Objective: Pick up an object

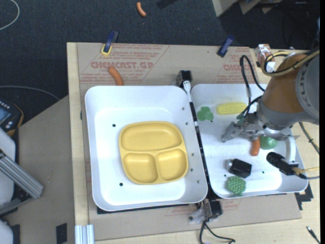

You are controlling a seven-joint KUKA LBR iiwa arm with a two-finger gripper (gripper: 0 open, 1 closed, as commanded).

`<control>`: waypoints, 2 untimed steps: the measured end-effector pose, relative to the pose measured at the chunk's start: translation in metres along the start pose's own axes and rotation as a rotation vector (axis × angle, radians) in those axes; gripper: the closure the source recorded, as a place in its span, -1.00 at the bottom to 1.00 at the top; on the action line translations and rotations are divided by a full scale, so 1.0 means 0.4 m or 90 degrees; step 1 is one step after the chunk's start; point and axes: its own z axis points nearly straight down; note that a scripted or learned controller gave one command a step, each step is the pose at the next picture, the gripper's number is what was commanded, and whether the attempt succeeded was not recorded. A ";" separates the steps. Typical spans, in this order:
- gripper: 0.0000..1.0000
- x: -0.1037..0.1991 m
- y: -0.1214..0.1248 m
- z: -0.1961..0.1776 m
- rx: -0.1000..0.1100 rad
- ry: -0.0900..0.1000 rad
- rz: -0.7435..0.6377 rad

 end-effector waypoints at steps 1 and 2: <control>1.00 -0.002 0.003 -0.035 -0.004 -0.002 0.001; 1.00 -0.021 -0.008 -0.183 -0.008 -0.003 0.001</control>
